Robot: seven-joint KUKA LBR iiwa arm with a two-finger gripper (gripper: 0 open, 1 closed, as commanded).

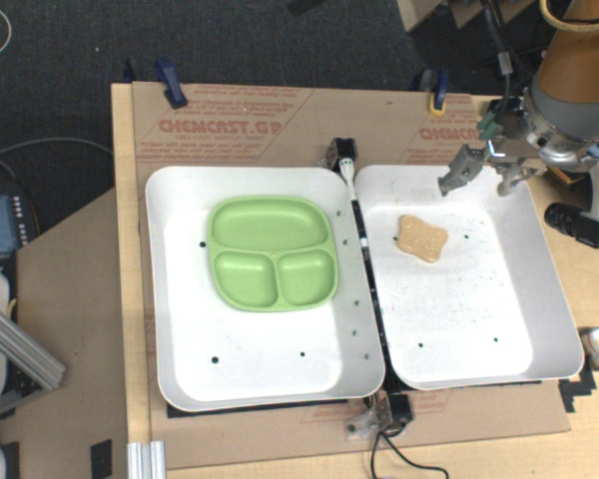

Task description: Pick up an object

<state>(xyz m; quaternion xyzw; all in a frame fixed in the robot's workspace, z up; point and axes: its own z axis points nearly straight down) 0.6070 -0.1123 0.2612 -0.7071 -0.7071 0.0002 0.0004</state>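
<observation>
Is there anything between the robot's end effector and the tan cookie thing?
No. In the camera view, just bare white floor of the right bin separates the end effector from the tan piece.

1. Light is bright and even, falling from overhead; the two white bins (180,297) are close to washed out.
2. Shadows are soft and short: a faint one lies just beside the tan piece (421,239), another under the hand (484,173) at the right bin's far edge.
3. The green tray (274,252) shows mild sheen, no hard glare.
4. Focus is fair; fine detail is slightly soft and grainy.
5. The floor beyond the table (280,118) is dark.
</observation>
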